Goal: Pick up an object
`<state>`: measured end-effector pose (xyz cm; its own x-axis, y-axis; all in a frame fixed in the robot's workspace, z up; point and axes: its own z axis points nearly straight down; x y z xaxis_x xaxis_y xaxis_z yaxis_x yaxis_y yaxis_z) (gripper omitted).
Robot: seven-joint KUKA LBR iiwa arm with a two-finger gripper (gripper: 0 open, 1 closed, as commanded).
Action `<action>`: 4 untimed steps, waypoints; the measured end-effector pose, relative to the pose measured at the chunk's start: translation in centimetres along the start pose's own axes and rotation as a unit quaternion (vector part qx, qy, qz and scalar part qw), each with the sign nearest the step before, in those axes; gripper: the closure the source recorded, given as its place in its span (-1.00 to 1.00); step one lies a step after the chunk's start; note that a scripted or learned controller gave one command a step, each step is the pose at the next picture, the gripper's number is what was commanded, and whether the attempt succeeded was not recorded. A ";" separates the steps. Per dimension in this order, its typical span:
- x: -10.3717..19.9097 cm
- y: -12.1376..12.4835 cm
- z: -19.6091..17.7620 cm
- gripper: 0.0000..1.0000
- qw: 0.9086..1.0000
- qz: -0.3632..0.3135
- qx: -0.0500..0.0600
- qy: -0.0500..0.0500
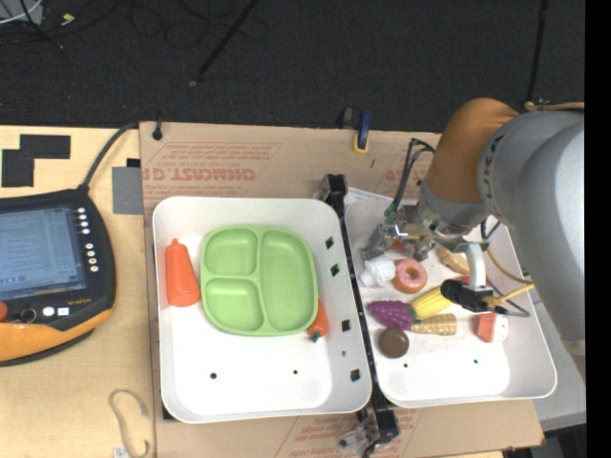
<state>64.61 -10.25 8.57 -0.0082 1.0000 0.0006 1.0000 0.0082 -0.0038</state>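
Two shallow white bins were set side by side on a sheet of cardboard [239, 165], with a black strip [346, 284] between them. The grey arm [535, 208] was brought in from the right, its orange band [468, 151] turned toward the back of the bench. The claw [382, 241] was placed low over the upper left corner of the right bin [516, 380], close to the black strip. Whether the claw was open or closed could not be told, and nothing could be made out in its grip.

Just below the claw a white lump [380, 273] was seen, touched on its right by a pink doughnut [411, 276]. Further down, a purple bunch of grapes [389, 313] was laid beside a yellow corn cob [430, 302], with a tan cone [435, 326] just under the cob. A brown disc [393, 343] was placed below the grapes, near the left wall of that bin. A small red block [487, 327] was set well to the right of the cone, and a tan piece [456, 259] was partly hidden under the wrist.

In the left bin [248, 389] a green divided plate [260, 281] was laid flat near the middle. An orange bottle [180, 273] was stood just beside its left edge, and a small orange carrot [318, 322] was rested against its lower right corner.

A control tablet [43, 275] was left on the bench well to the left of the bins, and a blue clamp [362, 130] was fixed at the far edge of the cardboard.
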 end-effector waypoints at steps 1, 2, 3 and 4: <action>-0.1 0.0 -1.2 1.00 1.000 0.001 0.000 0.000; -0.6 -0.3 -7.3 1.00 1.000 0.006 -0.002 0.000; -0.5 0.3 -13.3 1.00 1.000 0.005 -0.003 0.000; -0.5 0.3 -14.2 1.00 1.000 0.004 -0.002 0.000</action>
<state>64.93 -10.79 22.76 -0.0002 1.0000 0.0005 1.0000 0.0002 -0.0005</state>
